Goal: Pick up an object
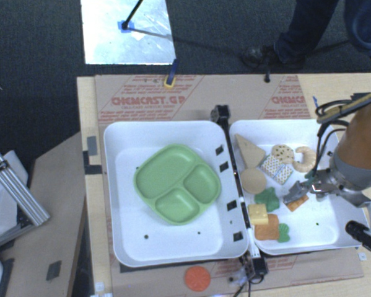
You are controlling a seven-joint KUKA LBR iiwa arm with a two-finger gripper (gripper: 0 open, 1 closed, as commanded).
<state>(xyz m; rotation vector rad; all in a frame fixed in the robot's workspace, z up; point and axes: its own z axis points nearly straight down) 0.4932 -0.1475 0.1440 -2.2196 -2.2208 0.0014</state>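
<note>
Nearest, at the bottom edge of the frame, an orange disc (197,277) lies on the surface (139,94) just below the left bin (123,198), beside a tangle of wires. Above it, that left bin holds a green divided plate (177,184), well apart from everything else. Across the black-clipped divider, the right bin (329,233) carries a crowd of play food: at its lower left a yellow block (258,213) touching an orange piece (266,228) and a green bit (283,233), then a green leafy piece (267,197), a tan round (254,180) and a tan wedge (251,151). Further up lie a checkered square (275,168), a cookie (282,151) and a curled pretzel-like piece (306,158). The gripper (305,191) reaches in from the right, low over a small brown and grey item (296,201) just right of the leafy piece; whether the fingers are apart or together I cannot tell. Farthest, a silvery sheet (128,28) lies on the floor at the upper left.
</note>
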